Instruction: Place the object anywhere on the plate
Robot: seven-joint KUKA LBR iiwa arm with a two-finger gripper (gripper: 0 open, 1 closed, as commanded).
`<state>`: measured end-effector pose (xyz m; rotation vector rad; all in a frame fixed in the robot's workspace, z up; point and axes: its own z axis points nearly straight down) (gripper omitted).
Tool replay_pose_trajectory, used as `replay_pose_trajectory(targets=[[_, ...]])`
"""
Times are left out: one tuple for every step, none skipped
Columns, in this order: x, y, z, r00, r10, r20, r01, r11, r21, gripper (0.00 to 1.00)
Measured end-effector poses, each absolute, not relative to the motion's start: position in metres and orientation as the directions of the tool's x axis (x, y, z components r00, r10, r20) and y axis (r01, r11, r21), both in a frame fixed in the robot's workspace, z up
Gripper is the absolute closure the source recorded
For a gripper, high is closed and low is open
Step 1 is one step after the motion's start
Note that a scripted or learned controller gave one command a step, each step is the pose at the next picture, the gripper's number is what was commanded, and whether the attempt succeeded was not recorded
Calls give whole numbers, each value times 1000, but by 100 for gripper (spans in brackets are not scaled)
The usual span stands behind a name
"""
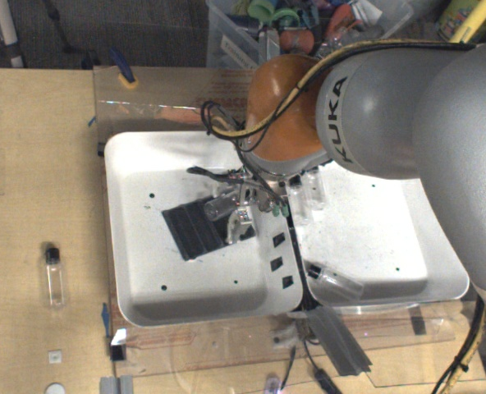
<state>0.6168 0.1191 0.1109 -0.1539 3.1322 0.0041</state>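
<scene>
Camera view: we see gripper [236, 212] low in left bin [136, 277], over right edge of black plate [195, 228]; finger spread, object location: we cannot tell.

- Light wooden bench top [29, 162] spreads to the left.
- Clear plastic tub [309, 11] of colourful items stands behind.
- Dark floor [87, 19] beyond.

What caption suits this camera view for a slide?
KUKA arm's gripper poised over a black plate in the left white bin.
</scene>
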Motion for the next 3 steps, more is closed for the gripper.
replay_pose_trajectory(targets=[[617,119,111,-995,-98,-6,-98,995,2,0],[575,125,91,-959,283,-16,282,959,10,0],[577,124,104,-958,285,-19,285,958,13,100]])
